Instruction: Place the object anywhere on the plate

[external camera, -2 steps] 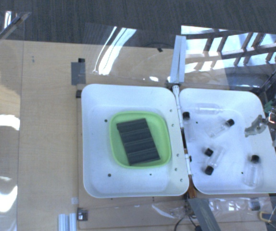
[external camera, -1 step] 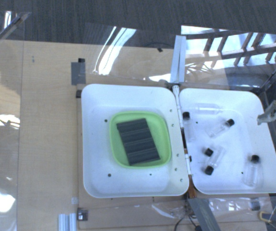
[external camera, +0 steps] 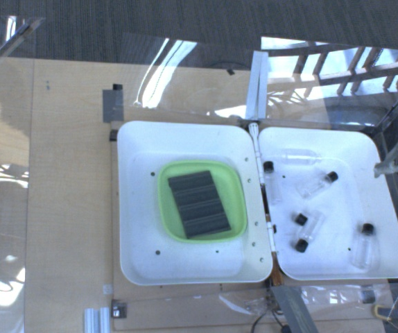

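while the clear vials with black caps (external camera: 315, 184) lie scattered in the right bin (external camera: 344, 144), well apart from the green plate (external camera: 235, 186) bearing a dark ribbed block (external camera: 198, 204), the gripper (external camera: 393, 159) waits at the bin's edge, its state impossible to tell; an isolated vial suits best

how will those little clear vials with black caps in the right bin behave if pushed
The small clear black-capped vials lie on their sides, so they would probably roll. They look empty, so likely light. Their smooth clear walls may slip in a pinch, and two close together might knock each other.
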Robot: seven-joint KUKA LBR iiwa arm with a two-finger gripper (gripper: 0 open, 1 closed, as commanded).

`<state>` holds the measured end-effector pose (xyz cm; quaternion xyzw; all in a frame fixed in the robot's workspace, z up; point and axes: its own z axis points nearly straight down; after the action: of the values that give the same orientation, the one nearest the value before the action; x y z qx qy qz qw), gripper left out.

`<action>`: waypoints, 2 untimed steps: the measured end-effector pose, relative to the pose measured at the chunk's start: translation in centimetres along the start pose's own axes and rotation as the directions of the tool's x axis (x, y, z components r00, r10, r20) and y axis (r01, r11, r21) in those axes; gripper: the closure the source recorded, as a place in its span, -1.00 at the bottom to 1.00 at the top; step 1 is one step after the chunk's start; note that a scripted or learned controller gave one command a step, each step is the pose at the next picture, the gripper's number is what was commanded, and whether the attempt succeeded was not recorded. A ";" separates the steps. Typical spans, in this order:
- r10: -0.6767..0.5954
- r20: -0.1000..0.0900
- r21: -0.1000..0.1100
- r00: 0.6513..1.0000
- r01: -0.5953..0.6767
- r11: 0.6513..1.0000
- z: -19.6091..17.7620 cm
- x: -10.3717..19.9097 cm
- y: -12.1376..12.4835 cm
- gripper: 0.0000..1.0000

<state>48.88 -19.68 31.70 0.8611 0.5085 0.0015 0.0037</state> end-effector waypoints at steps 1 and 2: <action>0.048 -0.001 -0.002 0.999 -0.048 0.999 -3.0 0.0 0.2 -1.00; 0.106 0.000 -0.002 0.994 -0.106 0.994 -4.1 -0.2 0.1 -1.00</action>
<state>48.88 -19.87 35.83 0.8869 0.4619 0.0021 0.0042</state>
